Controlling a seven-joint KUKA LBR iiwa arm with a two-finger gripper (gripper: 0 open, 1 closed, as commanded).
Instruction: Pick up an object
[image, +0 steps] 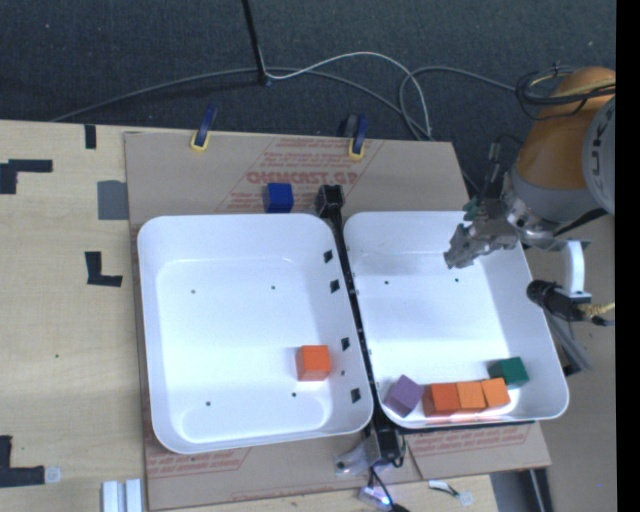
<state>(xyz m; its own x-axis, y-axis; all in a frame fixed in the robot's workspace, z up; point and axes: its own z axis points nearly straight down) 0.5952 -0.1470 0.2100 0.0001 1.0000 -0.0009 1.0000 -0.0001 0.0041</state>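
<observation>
My gripper (462, 254) hangs over the far right part of the right bin (440, 300), well above its floor, with nothing seen between its fingers. Along that bin's near edge lie a purple block (403, 395), an orange block (441, 399), a second orange block (470, 397), a lighter orange block (495, 393) and a green block (511, 372). An orange cube (314, 362) sits alone in the left bin (200, 300), toward its near right corner. The gripper is far from all of these.
A blue cube (279, 196) rests on the cardboard behind the left bin. A black clamp (329, 200) sits at the far end of the divider between the bins. Cables run across the dark floor behind the bench.
</observation>
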